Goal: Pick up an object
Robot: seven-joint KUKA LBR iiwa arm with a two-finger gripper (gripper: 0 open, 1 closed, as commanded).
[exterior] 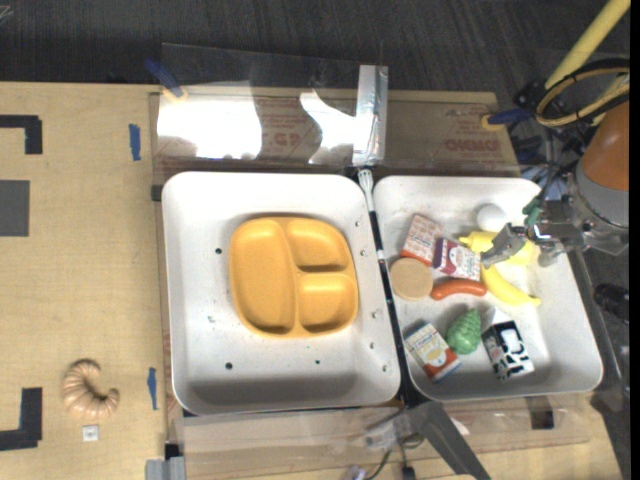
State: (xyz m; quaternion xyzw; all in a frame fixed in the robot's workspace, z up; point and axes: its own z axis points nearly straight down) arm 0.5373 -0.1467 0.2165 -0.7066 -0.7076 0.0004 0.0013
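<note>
My gripper [524,245] hangs over the upper right part of the right bin [580,308], reaching in from the right. Its two fingers [503,241] stand apart, open, above the top end of a yellow banana [508,282]; nothing is held between them. Just up and left of the gripper lies a white ball [489,215]. To its left sit a purple and white carton [459,259] and a small red and white carton [421,238].
The right bin also holds a round tan bun [410,278], an orange sausage [459,290], a green toy [464,330], a small carton [432,352] and a black and white box [506,350]. A yellow divided plate [294,273] lies in the left bin [190,298]. A croissant [90,388] rests on the bench.
</note>
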